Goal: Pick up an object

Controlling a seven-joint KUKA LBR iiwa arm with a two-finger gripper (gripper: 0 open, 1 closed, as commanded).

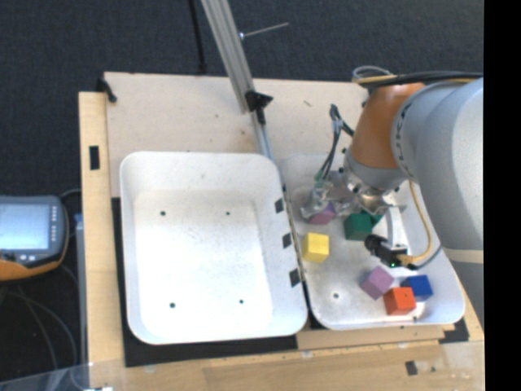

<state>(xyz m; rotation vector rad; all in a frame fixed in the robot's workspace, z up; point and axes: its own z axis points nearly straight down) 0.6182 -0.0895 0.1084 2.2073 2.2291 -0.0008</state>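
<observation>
The tool [319, 204] is low in the right bin [342, 312], over a pale purple block [323, 216]; its grip I cannot tell. No object is lifted yet, so the pick remains to do.

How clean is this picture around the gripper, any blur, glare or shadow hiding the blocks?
Camera view: soft and grainy overall; the gripper area is smeared and shadowed by the arm, so the pink block there is unclear; yellow block reads crisply; no strong glare on the right bin.
</observation>
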